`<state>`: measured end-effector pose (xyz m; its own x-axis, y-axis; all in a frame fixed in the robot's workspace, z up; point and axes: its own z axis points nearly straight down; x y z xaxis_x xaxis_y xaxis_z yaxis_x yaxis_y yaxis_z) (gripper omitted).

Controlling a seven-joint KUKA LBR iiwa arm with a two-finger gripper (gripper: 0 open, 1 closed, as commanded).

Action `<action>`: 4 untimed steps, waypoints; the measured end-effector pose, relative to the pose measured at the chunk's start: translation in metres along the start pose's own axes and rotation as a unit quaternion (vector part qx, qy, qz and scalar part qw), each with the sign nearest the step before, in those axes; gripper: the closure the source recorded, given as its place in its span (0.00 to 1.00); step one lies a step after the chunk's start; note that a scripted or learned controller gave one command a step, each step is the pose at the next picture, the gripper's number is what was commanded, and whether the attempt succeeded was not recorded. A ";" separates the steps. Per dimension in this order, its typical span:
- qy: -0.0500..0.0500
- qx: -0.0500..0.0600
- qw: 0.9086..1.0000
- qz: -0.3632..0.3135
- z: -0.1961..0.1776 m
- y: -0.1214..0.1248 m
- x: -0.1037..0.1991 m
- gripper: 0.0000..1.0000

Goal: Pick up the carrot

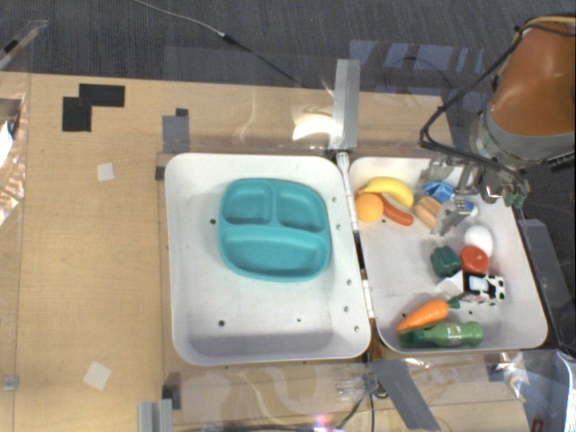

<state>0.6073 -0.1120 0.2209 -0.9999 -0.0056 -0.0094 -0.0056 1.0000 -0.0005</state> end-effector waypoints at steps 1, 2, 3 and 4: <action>-0.005 0.001 0.999 -0.052 0.130 0.029 0.062 0.00; 0.002 -0.001 1.000 -0.020 0.132 0.017 -0.038 0.00; 0.032 -0.001 0.985 0.172 0.131 0.031 -0.052 0.00; -0.001 0.000 0.995 0.102 0.131 0.004 0.030 0.00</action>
<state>0.5784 -0.1078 0.0897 -0.9804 0.1967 -0.0122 0.1967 0.9805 0.0015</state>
